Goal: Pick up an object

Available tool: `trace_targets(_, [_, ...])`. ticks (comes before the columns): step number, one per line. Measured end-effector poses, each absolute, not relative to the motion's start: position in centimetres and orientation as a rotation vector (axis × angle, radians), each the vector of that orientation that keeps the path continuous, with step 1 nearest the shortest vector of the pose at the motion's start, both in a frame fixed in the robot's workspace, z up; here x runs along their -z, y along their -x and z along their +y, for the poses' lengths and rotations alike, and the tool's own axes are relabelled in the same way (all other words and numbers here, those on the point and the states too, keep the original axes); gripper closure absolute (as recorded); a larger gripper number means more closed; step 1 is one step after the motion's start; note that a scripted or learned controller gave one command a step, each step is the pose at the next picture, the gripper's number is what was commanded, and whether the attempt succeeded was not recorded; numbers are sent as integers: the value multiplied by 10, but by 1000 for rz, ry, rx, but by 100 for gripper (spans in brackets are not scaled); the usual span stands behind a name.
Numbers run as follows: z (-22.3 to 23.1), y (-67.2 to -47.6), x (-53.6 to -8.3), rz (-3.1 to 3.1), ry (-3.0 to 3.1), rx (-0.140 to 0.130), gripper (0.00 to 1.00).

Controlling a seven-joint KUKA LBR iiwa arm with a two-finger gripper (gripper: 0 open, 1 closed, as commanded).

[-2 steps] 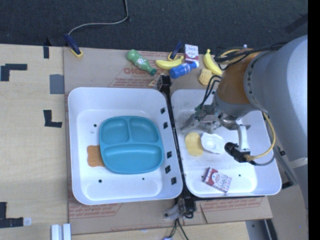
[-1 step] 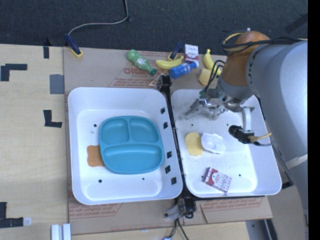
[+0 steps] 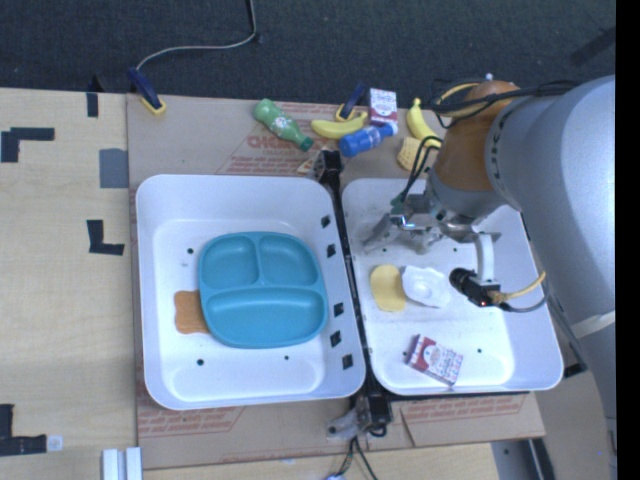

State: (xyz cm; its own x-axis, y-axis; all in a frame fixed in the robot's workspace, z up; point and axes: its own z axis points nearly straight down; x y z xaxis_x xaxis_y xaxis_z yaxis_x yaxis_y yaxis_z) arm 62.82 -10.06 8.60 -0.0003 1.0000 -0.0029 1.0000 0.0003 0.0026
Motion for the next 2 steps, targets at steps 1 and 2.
trace_targets(1, [-97, -669, -85, 2221, -2219, -1, 0])
trace_targets(2, [-95, -633, -86, 2219, -2220, 0, 0])
